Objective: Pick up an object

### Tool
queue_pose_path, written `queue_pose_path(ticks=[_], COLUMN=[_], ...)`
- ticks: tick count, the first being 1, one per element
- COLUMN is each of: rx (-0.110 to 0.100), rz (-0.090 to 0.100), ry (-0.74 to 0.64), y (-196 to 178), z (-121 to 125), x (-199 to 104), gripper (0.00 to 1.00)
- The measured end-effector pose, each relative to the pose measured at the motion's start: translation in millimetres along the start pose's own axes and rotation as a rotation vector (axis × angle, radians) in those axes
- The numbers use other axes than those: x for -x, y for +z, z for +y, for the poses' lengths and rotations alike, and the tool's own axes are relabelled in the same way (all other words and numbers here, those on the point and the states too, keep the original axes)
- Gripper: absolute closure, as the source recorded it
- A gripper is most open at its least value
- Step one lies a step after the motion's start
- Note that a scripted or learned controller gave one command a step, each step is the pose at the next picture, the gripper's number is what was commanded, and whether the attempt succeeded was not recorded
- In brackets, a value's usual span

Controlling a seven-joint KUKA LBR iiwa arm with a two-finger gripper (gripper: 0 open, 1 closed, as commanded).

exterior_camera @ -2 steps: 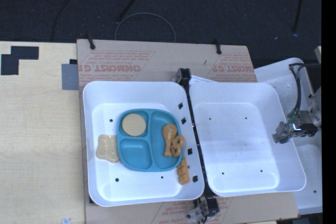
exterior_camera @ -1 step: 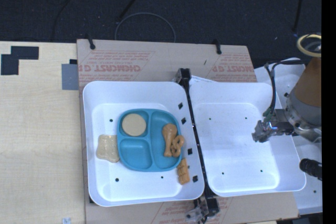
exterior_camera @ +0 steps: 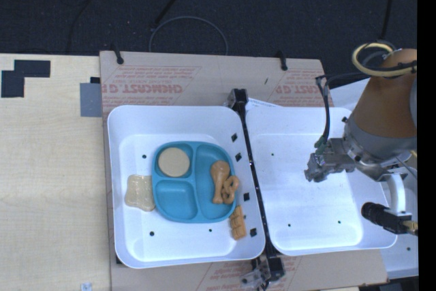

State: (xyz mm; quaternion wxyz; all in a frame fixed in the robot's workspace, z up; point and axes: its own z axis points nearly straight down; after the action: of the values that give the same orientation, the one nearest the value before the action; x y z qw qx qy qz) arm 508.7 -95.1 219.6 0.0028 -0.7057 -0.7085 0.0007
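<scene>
Four light, stiff food pieces in left bin; grab pretzel across its middle. You can't tell gripper state.

Red print is carried on the cardboard sheet laid beneath both bins. On its far strip, left of centre, a line is shown upside down and can be read as "CHEMCAST G P". A second red line, far right, is too faint and cropped to be read. Further red lettering on the near edge, below the left bin, cannot be made out.
</scene>
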Motion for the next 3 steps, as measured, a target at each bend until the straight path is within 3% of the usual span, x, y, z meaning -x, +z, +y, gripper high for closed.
queue_pose_path(ticks=[3], rx=[0.002], rz=[-0.002], ry=[0.001], y=[13], z=[51], x=[-156], gripper=[1.00])
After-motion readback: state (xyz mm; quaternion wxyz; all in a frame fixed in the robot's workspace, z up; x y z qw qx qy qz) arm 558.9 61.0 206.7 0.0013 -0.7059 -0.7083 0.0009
